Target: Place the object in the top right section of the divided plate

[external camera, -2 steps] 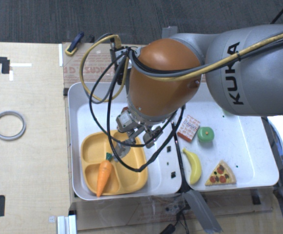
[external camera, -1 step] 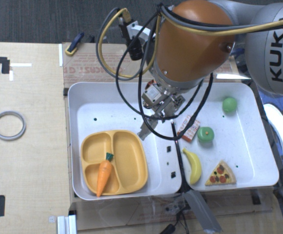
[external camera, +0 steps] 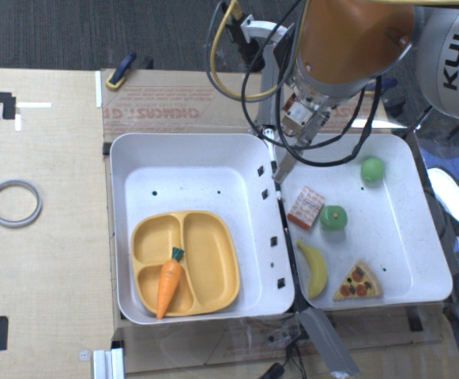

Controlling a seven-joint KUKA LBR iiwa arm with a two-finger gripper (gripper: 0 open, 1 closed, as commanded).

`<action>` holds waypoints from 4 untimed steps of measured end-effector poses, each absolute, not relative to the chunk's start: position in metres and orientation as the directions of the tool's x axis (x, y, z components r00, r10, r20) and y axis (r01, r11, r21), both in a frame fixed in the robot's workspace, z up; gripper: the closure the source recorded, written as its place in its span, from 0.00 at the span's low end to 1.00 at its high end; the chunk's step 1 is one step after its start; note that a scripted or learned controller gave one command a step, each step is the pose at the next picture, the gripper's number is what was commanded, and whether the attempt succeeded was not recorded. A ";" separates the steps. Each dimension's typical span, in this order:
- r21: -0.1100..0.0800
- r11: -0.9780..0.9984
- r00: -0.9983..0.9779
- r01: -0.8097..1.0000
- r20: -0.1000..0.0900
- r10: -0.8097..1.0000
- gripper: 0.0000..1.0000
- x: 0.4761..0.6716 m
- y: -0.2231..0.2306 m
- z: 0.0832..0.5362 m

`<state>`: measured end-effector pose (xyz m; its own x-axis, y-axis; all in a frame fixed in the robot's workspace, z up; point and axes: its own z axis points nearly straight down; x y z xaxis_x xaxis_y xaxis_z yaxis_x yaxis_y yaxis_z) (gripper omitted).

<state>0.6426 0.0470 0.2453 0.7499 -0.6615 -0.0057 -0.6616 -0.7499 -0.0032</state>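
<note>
Carrot [external camera: 167, 287] on divided plate [external camera: 213, 255] (left bin [external camera: 134, 172])

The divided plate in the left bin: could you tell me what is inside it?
A toy carrot lies across the divided plate's lower-left section. The plate surface beneath it is hidden.

The divided plate [external camera: 213, 247] is looking like smooth, matt yellow plastic, and the carrot [external camera: 167, 285] lying in it is showing a soft orange sheen. Both white bins [external camera: 189, 164] are appearing as glossy moulded plastic, while the tabletop [external camera: 47, 267] is reading as pale matt wood.
</note>
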 end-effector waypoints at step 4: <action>-0.004 -0.976 0.976 -0.217 -0.002 -0.217 0.00 0.518 -0.188 0.158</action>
<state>0.5176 -0.1884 0.1579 0.9762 -0.2167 -0.0017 -0.2167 -0.9762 -0.0045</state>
